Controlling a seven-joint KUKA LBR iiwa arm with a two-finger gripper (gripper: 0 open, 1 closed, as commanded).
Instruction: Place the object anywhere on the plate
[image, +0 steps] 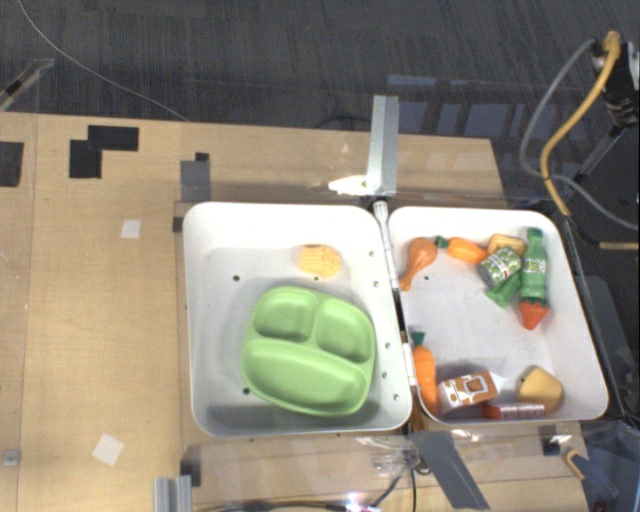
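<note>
A green plate (310, 350) with three compartments lies in the left bin (215, 300), toward its front right. A small yellow-orange round food piece (320, 261) rests on the bin floor just behind the plate, apart from it. The right bin (590, 330) holds several toy foods: a chicken drumstick (418, 258), a small carrot (466, 249), a green can (500, 268), a green bottle (534, 265), a strawberry (532, 315), a carrot (425, 370), an orange-brown carton (468, 391) and a tan wedge (541, 386).
A metal bracket post (383, 150) stands behind the seam between the two bins. Cables and a yellow hose (570, 110) hang at the upper right. Wooden bench surface (90, 330) stretches to the left of the bins.
</note>
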